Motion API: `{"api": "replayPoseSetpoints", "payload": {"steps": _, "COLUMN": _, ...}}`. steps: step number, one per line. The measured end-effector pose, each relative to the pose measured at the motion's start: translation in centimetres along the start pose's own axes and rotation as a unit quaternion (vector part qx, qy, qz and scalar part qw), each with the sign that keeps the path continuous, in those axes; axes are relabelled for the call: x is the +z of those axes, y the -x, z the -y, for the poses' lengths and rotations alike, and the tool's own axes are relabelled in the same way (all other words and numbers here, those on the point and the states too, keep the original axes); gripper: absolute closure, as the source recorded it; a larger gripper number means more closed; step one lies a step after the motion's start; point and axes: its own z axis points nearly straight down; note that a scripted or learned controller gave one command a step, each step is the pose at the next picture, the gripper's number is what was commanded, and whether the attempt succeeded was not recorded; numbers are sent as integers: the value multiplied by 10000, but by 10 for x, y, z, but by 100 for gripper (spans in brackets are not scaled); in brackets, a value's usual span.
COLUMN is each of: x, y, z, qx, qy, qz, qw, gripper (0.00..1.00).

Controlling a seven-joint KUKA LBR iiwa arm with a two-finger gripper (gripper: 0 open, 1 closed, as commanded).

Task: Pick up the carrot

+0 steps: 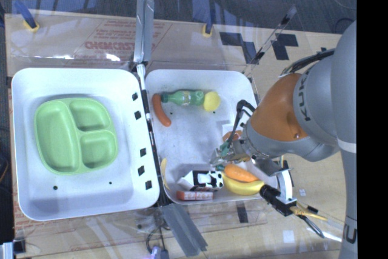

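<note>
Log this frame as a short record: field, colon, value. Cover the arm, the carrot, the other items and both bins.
arm: grey with orange band, reaching in from the right over the right bin
gripper: low over the right bin's near right corner, fingers unclear
carrot: orange, beside the gripper, lying against the banana
other items, right bin: green bottle with yellow cap, sausage, black-and-white cow toy
left bin: holds a green divided plate

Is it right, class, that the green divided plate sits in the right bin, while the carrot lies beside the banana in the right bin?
Not quite. The camera view shows the green divided plate in the left bin, not the right one. The carrot does lie beside the banana in the right bin.
</note>
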Motion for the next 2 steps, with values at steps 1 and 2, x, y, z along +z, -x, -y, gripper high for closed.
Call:
{"api": "replayPoseSetpoints", "payload": {"steps": 1, "x": -73, "y": -54, "z": -6, "qx": 1382, "qy": 1, "qz": 5, "qw": 9904, "gripper": 100}}
{"api": "replayPoseSetpoints", "payload": {"steps": 2, "x": -73, "y": -54, "z": -6, "qx": 1385, "qy": -1, "qz": 4, "qw": 9904, "gripper": 0}}
